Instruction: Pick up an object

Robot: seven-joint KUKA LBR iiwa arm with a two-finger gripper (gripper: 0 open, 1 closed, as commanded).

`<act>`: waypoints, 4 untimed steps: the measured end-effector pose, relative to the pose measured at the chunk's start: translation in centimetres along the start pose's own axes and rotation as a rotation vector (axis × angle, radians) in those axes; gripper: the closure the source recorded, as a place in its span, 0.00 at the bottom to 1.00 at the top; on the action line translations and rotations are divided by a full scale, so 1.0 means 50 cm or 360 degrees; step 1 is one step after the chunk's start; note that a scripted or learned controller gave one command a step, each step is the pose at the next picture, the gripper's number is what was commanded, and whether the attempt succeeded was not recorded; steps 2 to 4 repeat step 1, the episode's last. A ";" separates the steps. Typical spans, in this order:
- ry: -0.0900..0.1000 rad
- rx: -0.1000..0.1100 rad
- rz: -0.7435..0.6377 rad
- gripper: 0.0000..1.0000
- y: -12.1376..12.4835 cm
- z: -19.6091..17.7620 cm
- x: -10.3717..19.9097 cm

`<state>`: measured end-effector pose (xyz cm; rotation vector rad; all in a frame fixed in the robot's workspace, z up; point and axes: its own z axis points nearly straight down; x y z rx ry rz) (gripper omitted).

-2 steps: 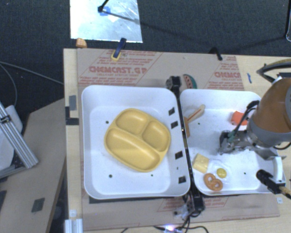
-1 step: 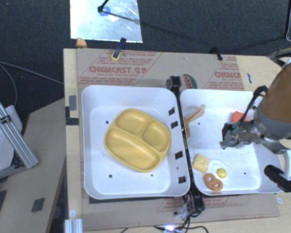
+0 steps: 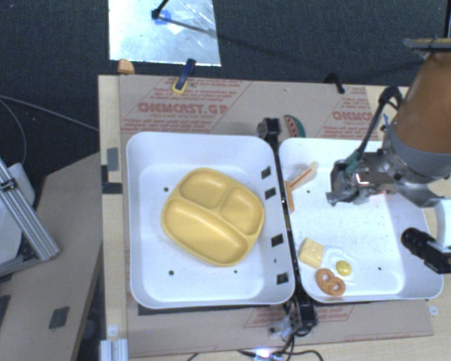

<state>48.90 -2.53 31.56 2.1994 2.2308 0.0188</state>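
From the camera view above the bench, the gripper point(image 3: 347, 187) hangs over the upper middle of the right bin point(image 3: 376, 273), reached in from the right under the grey wrist and orange band; its dark body hides the fingertips, so I cannot tell how the fingers stand, and nothing shows between them. The likely targets lie loose on that bin's floor: an orange stick-like piece point(image 3: 301, 177) rests near the left wall, just beside the gripper, while a pale yellow cheese block point(image 3: 311, 253), a fried egg toy point(image 3: 342, 266) and a brown pretzel point(image 3: 330, 283) cluster near the front left corner, well apart from it. The left bin point(image 3: 143, 277) holds a yellow divided plate point(image 3: 213, 215), probably as a drop-off spot. Judging by position, the arm is poised to descend rather than lifting anything yet.
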 end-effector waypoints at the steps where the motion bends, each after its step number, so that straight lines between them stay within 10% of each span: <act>1: -0.0001 0.0017 0.0007 1.00 -0.002 -0.027 0.115; 4: -0.0001 0.0017 0.0007 1.00 -0.002 -0.027 0.115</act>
